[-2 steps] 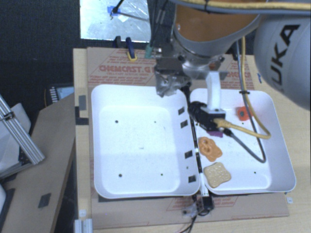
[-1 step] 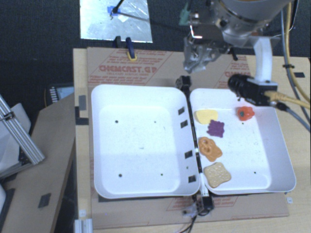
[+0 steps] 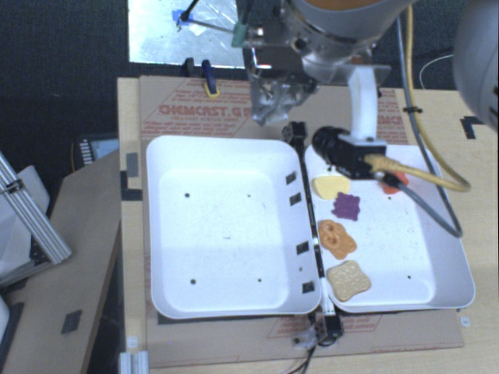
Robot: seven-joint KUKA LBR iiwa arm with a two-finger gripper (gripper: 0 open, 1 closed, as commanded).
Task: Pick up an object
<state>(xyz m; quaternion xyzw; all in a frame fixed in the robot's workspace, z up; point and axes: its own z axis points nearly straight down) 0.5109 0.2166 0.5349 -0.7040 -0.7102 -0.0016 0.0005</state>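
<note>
In the right bin (image 3: 437, 279), near its left wall, lie a yellow flat piece (image 3: 330, 185), a purple piece (image 3: 347, 206), an orange pretzel-shaped piece (image 3: 337, 238) and a tan cracker-like square (image 3: 348, 280). A small red object (image 3: 395, 180) shows partly behind a yellow cable. My gripper (image 3: 269, 104) hangs high over the back edge of the bench, above the far rim between the two bins and well apart from all the objects. Nothing can be seen held in it.
The left bin (image 3: 156, 209) sits beside the right one, with a black clipped divider (image 3: 306, 209) between them. A black wrist-mounted device (image 3: 343, 154) and yellow and grey cables (image 3: 425, 179) overhang the right bin's far part. Cardboard (image 3: 187, 107) lies under the bins.
</note>
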